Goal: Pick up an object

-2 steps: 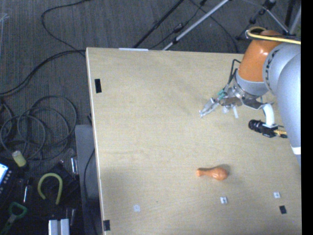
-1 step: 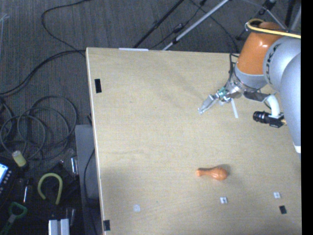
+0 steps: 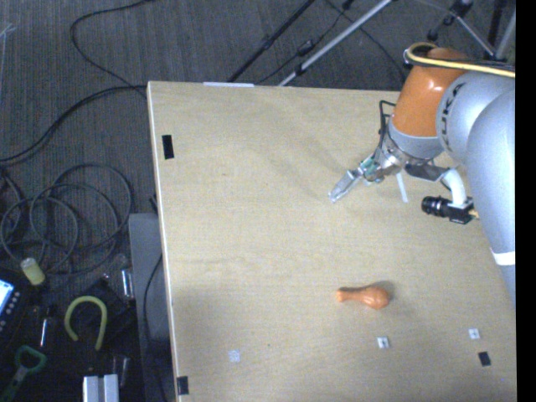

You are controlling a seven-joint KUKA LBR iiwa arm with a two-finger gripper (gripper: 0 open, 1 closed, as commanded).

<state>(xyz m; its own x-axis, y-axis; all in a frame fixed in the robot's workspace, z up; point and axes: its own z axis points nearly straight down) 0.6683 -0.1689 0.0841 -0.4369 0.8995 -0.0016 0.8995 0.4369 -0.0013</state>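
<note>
No brand, label or legible writing can be read anywhere in the camera view. The only markings are a few small black tape patches [image 3: 168, 146] on the tan bench top [image 3: 251, 224], one near the far left edge and others at the near edge, plus some small pale square tags [image 3: 383, 342] near the front; none carries readable text.

The task's object, an orange pear-shaped thing [image 3: 365, 296] with a narrow neck pointing left, lies on its side on the bench top toward the near right. It lies alone, well apart from the arm.

The gripper [image 3: 339, 192] sits over the bench farther back, slanting down and to the left from the orange band [image 3: 423, 99] of the grey arm [image 3: 490, 149]. Its tip is small and blurred, a pale greenish-white streak, so I cannot tell how the claw stands, and nothing is visibly held in it. The arm is cut off at the right edge of the view, and a black cable fitting [image 3: 444, 208] hangs beside the wrist.

On the dark carpet to the left lie looped black cables [image 3: 67, 216], a yellow-green hook-shaped item [image 3: 84, 318] and other small clutter too dim to identify. Metal stand legs [image 3: 360, 19] cross the far floor.
</note>
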